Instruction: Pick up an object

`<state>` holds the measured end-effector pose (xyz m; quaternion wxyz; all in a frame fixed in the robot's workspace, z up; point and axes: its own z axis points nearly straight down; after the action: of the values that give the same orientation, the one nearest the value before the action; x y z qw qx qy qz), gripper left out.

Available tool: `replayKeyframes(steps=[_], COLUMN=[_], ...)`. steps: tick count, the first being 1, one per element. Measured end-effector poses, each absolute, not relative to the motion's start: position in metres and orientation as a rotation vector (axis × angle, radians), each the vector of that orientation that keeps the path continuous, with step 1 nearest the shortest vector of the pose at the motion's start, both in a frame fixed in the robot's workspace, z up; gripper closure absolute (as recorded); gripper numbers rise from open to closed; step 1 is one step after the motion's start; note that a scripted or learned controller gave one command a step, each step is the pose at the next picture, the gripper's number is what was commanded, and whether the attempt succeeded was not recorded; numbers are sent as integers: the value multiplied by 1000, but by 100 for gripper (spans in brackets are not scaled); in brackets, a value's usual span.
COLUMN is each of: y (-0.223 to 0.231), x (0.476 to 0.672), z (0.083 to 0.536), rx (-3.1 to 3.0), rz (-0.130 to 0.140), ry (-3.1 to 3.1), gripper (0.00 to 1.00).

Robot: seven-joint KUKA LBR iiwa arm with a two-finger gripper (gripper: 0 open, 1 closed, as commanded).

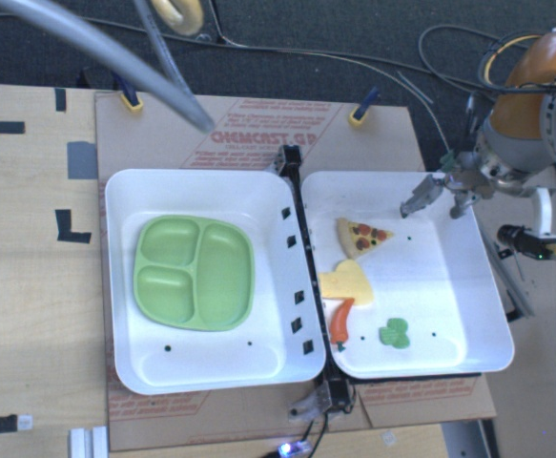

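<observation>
A light green plastic divided plate (195, 273) lies in the left white bin (125, 351). The right white bin (468, 337) holds a toy pizza slice (361, 236), a yellow cheese wedge (345, 282), an orange carrot (340, 321) and green broccoli (394, 332). Above that bin's upper right corner, the grey two-finger gripper (437, 199) hangs with fingers spread, pinching nothing.

Arm (521, 113): grey metal casing, orange band above wrist, rounded joint. Gripper (437, 198): two slim grey fingers on pale grey wrist block. Thin dark cables looped beside orange band.
</observation>
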<state>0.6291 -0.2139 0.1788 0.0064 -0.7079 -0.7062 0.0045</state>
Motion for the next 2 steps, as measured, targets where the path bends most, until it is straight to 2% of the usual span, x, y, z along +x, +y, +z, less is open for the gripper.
replayKeyframes(steps=[1, 2], y=[-213, -221], x=[633, 629], z=[188, 130], rx=[-2220, -2218], rz=[2, 7], ry=[-2222, -2220], gripper=[0, 0])
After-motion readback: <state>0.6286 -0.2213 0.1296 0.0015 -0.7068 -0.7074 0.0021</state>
